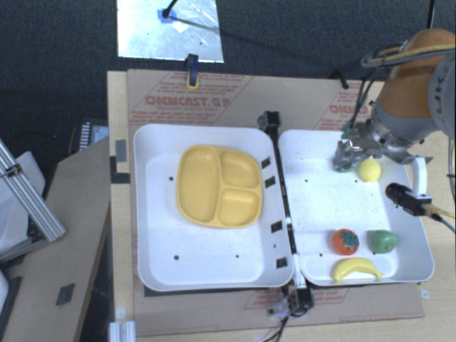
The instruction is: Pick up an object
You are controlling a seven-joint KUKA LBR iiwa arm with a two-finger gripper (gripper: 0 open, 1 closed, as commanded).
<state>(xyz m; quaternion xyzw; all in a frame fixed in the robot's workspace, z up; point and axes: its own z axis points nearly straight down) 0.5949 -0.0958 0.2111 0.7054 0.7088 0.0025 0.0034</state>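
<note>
Reaching into the right bin (306, 191) from the right, the arm (410, 84) hangs low over the far corner, wrist bent downward. The gripper (347, 155) sits just beside a small yellow ball (369, 170), on its left side; whether it touches the ball can't be told. State of the grasping end: cannot tell, too small and dark against the bin wall.

Likely target is the ball, lying near the bin's far edge. Judged light, hard-skinned and round, so apt to roll or squirt out if pinched off-centre; best taken across its widest part, straight from above.

Other candidates lie well apart toward the near edge: a red tomato (345, 241), a green pepper (384, 241), a banana (357, 268) just beside the near wall. All look like toy food, light and smooth.

Left bin (153, 262) carries a yellow divided tray (217, 185), flat, poor for a pinch. Both bins rest on a cardboard-covered counter (214, 98).
</note>
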